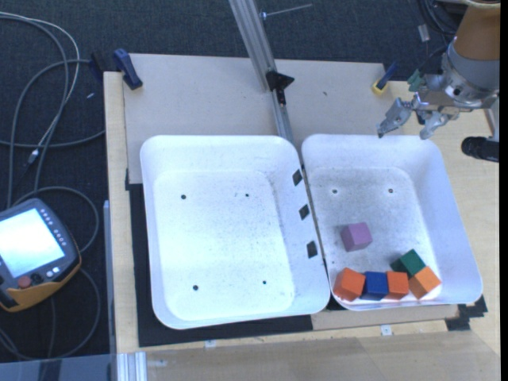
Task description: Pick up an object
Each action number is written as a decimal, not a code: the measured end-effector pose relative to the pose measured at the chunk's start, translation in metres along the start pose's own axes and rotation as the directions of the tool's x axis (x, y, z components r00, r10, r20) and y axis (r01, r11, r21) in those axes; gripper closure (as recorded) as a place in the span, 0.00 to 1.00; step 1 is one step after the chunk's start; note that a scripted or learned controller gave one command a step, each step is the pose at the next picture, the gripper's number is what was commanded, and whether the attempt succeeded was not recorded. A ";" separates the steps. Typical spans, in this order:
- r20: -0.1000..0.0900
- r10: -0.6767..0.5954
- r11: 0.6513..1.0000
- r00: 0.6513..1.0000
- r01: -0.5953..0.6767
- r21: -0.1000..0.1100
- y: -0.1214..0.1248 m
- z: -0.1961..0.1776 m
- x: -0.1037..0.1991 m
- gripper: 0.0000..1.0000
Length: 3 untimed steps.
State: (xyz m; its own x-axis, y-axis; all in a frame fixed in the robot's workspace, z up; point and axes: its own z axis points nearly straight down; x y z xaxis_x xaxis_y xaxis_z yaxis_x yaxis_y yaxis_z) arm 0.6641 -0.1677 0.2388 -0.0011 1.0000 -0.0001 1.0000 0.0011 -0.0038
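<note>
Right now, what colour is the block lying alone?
Purple block, clearest in the camera view.

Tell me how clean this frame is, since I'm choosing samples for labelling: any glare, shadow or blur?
In the camera view, lighting is even and soft; the blocks, like the purple block, cast only faint shadows on the right bin. The handheld screen at left is washed out white. The gripper looks slightly soft, while the left bin rim stays crisp.

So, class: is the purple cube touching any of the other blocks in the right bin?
No. The purple cube sits alone on the floor of the right bin, clearly apart from the row of blocks along the near wall.
</note>
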 end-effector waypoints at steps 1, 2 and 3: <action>-0.004 0.001 1.000 1.000 -0.001 0.008 -0.053 0.122 0.035 0.00; 0.000 -0.001 1.000 1.000 0.001 -0.009 -0.024 0.095 0.036 0.00; -0.001 0.000 1.000 1.000 0.000 -0.005 -0.025 0.096 0.036 0.00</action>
State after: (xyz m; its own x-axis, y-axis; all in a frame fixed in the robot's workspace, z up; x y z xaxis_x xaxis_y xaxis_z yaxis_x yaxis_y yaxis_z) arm 0.6383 -0.1316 0.1427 -0.0008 1.0000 0.0005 1.0000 0.0008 0.0016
